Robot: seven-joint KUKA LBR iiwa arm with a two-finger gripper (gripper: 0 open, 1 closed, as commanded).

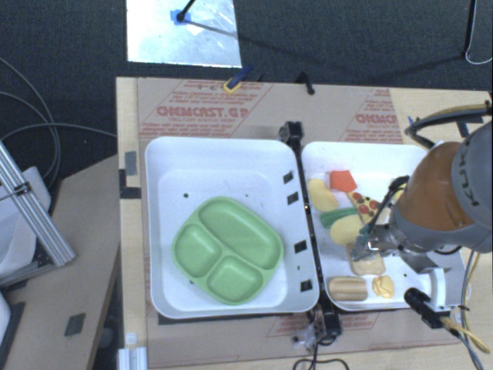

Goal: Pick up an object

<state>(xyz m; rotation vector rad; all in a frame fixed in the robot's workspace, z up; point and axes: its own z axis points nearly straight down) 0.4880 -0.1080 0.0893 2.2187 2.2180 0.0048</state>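
Note:
The right bin holds several toy foods: a pale yellow piece, an orange-red block, a pizza slice, a green pod, a yellow lump, a tan bread piece, a hot-dog bun and a small yellow piece. My gripper is low in this bin, right above the tan bread piece and touching or just beside the yellow lump. The wrist hides the gripper's tips.
The left bin holds a green divided plate. A black divider runs between the bins. The grey and orange arm covers the right part of the right bin.

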